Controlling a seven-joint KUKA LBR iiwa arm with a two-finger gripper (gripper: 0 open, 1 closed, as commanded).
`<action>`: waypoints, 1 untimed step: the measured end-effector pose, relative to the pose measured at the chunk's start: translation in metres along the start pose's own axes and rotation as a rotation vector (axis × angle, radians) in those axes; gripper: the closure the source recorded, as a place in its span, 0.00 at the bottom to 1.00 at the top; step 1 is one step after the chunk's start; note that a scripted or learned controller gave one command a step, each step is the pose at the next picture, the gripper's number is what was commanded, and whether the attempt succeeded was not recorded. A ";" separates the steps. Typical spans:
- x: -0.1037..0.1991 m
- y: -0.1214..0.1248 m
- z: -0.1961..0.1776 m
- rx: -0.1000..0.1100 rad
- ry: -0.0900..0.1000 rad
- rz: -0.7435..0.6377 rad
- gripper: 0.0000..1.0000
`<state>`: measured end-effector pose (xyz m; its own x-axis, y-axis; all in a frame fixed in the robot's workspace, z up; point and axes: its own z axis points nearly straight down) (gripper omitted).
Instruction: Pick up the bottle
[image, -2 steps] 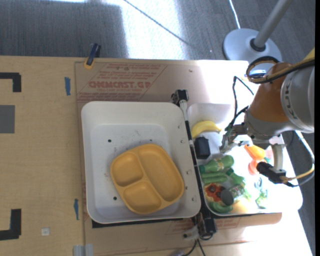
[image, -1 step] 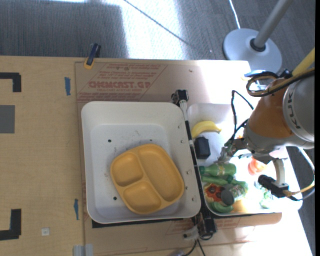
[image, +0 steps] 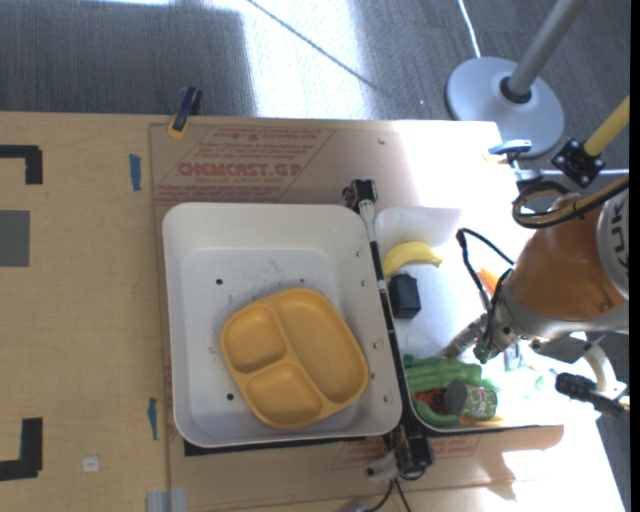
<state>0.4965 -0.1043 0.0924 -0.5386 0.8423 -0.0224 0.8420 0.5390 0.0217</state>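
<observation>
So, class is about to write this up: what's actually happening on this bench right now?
A grey and orange robot arm reaches in from the right over the right-hand bin. Its gripper hangs low in that bin, just above a heap of items at the near end, including green pieces and what looks like a bottle. Nothing visibly sits between its fingers. A banana and a small black object lie farther back. The left bin holds a yellow divided plate.
</observation>
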 end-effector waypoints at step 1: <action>-0.053 -0.009 -0.063 0.021 0.019 0.094 1.00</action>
<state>0.5161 -0.1535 0.1566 -0.4574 0.8892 -0.0022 0.8892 0.4574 0.0018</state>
